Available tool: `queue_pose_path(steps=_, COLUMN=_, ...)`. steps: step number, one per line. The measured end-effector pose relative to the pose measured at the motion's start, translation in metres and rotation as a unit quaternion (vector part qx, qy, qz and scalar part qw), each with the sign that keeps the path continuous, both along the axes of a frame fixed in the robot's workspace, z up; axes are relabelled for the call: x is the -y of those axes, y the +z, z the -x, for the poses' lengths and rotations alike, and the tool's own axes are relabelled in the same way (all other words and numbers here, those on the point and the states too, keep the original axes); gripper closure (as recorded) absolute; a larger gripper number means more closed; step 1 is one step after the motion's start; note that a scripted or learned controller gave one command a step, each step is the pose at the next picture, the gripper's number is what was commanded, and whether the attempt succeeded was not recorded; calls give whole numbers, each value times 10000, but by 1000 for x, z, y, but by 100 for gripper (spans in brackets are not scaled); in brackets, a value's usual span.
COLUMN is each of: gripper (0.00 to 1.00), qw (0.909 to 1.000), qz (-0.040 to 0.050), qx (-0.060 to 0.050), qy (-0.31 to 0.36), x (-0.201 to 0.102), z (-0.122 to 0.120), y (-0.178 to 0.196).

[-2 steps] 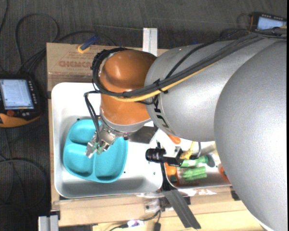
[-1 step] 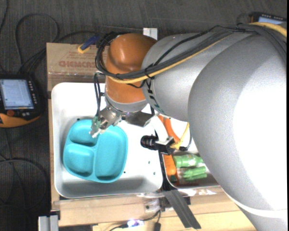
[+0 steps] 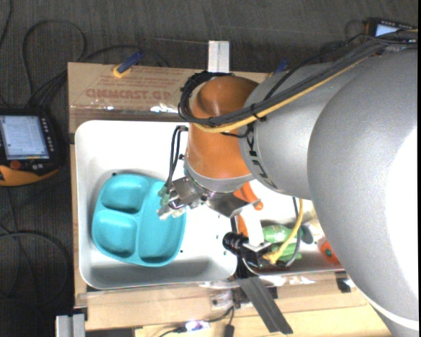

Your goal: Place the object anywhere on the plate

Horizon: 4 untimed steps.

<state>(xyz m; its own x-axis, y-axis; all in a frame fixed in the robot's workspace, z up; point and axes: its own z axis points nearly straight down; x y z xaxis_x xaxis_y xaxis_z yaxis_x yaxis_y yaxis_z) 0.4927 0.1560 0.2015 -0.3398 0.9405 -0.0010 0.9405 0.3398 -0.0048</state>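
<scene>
The scene is set on dark carpeted floor [image 3: 126,20], on which stands a table [image 3: 119,93] topped with brown cardboard. Two white bins sit side by side on the table.

1. Claw [image 3: 170,205]: You will find it low over the left bin [image 3: 98,139], directly above the right rim of the plate [image 3: 126,223]. From this angle you cannot tell whether the claw is released or clenched, nor whether anything is in it.

2. Plate: It is teal, with three compartments, and lies flat in the left bin, toward the bin's near left corner. All of its compartments that you can see are bare.

3. Arm [image 3: 351,153]: The grey body enters from the right and covers most of the right bin [image 3: 306,209]. The orange band [image 3: 217,132] sits just above the claw, over the far right part of the left bin.

4. Right bin contents: Below the arm you can see a green item [image 3: 275,232] near the bin's near edge. An orange item [image 3: 328,251] lies just to its right. Both are well apart from the plate. Their exact shapes are partly hidden.

5. Surroundings: A blue clamp [image 3: 126,63] grips the far edge of the table. A teach pendant [image 3: 19,142] with a lit screen lies on the floor to the left of the table.
</scene>
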Motion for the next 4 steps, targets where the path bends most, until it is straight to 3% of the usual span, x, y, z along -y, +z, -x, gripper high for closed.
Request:
queue_pose_path(steps=1, gripper=100, qw=10000, qz=3, qx=2, qy=-53, x=28, z=-37, y=-80)
queue_pose_path(steps=2, gripper=100, qw=10000, qz=-5, qx=-1, qy=8, x=-46, z=-9, y=-20)
queue_pose_path(steps=3, gripper=100, qw=9795, qz=-11, qx=-4, qy=2014, x=-69, z=10, y=-13)
queue_pose_path(steps=4, gripper=0, qw=9795, qz=-14, qx=-5, qy=2016, x=-70, z=11, y=-13)
